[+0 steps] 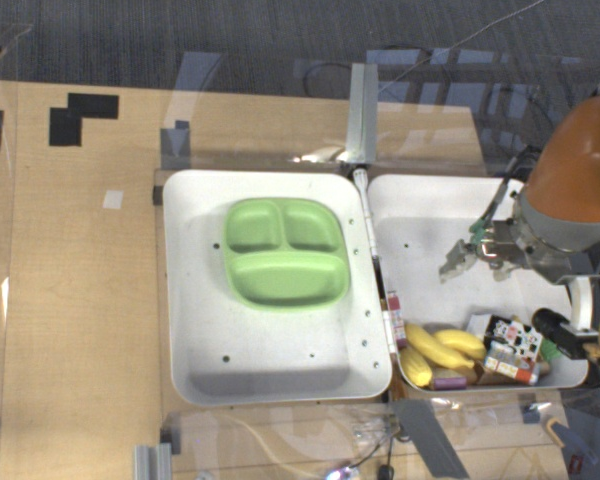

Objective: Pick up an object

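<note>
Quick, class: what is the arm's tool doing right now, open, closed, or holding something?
Tool: hangs above the right bin, nothing in it; open or closed cannot be told.

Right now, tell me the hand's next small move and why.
Probably shift the hand toward the near edge of the right white bin and lower it over the yellow bananas. It hangs above bare bin floor, while the objects are piled along that edge.
</note>
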Robot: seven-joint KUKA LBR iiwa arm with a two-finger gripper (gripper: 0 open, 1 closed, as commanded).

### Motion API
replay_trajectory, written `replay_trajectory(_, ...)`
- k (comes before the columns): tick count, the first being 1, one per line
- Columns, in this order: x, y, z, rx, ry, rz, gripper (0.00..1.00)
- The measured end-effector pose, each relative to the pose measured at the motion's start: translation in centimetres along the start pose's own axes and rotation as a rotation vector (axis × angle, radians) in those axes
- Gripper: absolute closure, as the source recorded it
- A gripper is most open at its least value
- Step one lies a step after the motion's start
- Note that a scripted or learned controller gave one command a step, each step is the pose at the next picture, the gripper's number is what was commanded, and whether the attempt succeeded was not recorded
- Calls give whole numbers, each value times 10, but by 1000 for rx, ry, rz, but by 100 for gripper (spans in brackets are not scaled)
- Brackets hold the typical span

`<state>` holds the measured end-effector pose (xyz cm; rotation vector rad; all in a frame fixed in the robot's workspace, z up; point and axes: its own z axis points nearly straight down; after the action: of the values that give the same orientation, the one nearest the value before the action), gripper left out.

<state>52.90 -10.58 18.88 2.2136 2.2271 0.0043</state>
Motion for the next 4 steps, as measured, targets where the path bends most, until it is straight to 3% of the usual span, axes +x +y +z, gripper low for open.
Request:
replay_trajectory(1,0,0,0,0,0,0,0)
replay_trajectory(2,-81,-30,98,-11,-6,-111,0)
replay_trajectory(3,-81,-30,98,-11,-6,-111,0)
replay_trajectory(4,-78,-26,86,-18,-2,-115,100)
